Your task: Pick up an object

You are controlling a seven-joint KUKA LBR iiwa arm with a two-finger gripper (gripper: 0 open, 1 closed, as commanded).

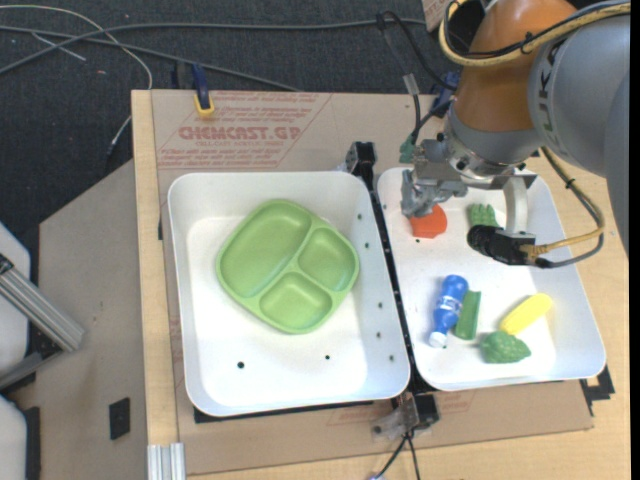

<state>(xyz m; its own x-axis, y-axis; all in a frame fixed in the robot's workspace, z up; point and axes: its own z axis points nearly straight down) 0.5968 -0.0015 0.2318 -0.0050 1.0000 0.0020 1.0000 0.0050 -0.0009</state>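
My gripper [420, 204] hangs low over the far left part of the right bin [590, 343]. A small orange-red object [432, 225] lies right beneath and partly behind it; I cannot see whether they touch. Farther forward in that bin lie a blue bottle [449, 306] with a white cap, a green block [468, 315] against it, a yellow piece [526, 313] and a bumpy green piece [504, 348]. A small green item [482, 214] rests to the gripper's right.
The left bin [200, 368] holds a green divided plate [288, 265]. The ridge between the two bins runs just left of the gripper. The grey arm with its orange band [510, 43] reaches in from the upper right.
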